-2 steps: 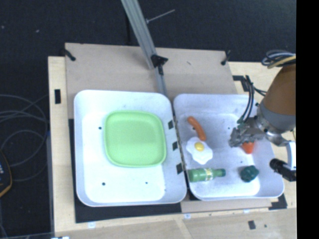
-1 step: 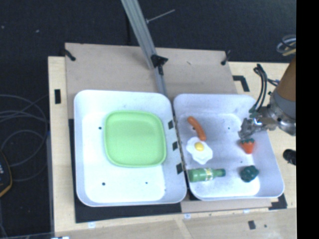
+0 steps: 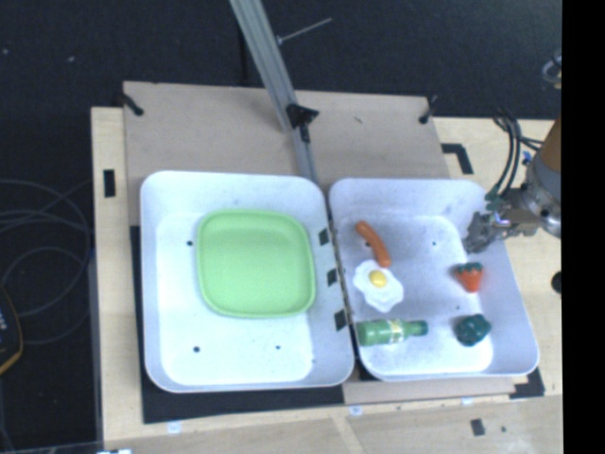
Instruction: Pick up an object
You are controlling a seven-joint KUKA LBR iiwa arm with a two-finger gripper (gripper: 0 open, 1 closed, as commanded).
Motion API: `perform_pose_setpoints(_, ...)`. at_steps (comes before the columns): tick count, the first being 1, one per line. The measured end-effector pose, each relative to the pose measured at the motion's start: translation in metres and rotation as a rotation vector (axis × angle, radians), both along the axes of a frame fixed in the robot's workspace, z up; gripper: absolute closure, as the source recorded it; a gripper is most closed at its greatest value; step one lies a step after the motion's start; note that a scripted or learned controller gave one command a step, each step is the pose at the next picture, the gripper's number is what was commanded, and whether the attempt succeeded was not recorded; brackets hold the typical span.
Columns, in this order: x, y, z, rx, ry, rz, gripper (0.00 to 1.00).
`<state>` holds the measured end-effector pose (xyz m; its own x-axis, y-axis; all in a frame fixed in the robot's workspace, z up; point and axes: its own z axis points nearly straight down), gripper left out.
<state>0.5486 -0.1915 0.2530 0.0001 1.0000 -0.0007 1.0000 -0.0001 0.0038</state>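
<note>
The arm (image 3: 541,173) enters from the right edge, its orange band at the frame's border and the grey wrist angled down and to the left. The gripper (image 3: 477,233) hangs low at its end, fingers pointing down-left.

The claw (image 3: 479,232) hangs over the right bin (image 3: 510,348), just above a strawberry (image 3: 469,276)

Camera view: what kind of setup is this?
Likely a lab bench for robot pick trials: two shallow white bins side by side, toy food such as a fried egg and green bottle, and a gripper at the right bin's edge.
</note>
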Motion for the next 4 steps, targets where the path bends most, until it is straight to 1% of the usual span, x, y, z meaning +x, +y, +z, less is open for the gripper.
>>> perform_pose_setpoints(1, 0.011, 0.051, 0.008, 0.001, 0.002, 0.005, 1.0)
perform_pose_setpoints(2, 0.018, 0.098, -0.003, 0.001, 0.004, 0.003, 1.0)
perform_pose_setpoints(3, 0.036, 0.144, 0.004, 0.002, 0.003, 0.004, 1.0)
perform_pose_setpoints(4, 0.042, 0.196, -0.008, 0.001, 0.004, 0.003, 1.0)
